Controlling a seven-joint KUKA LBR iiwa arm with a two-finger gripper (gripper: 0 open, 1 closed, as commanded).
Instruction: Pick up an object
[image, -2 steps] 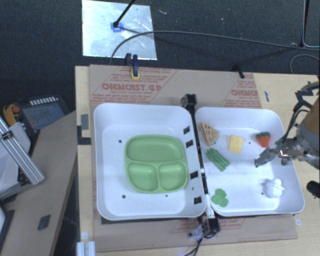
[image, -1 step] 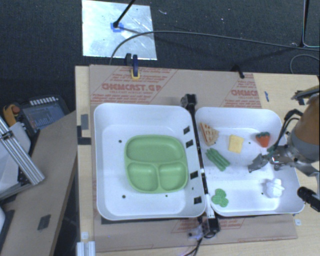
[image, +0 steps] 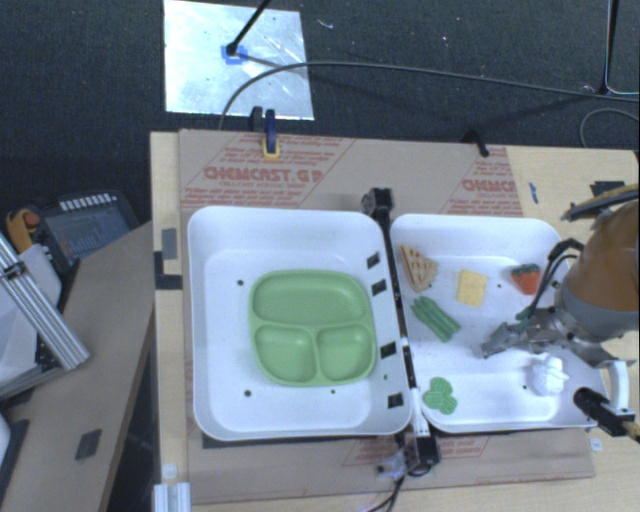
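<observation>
A dark carpeted floor (image: 90, 90) is seen across the top and left of the camera view. A shiny metal plate (image: 240, 60) is laid on it at the top, crossed by a black cable (image: 420, 70). The wooden bench (image: 165, 160) is covered by a brown cardboard sheet (image: 300, 170) printed with red lettering, and a yellow-and-blue clamp (image: 269, 132) is fixed at its far edge. At the left, a tan side table (image: 100, 370) is placed beside the bench, with an aluminium rail (image: 40, 310) and a dark electronic device (image: 90, 225) on it.
</observation>
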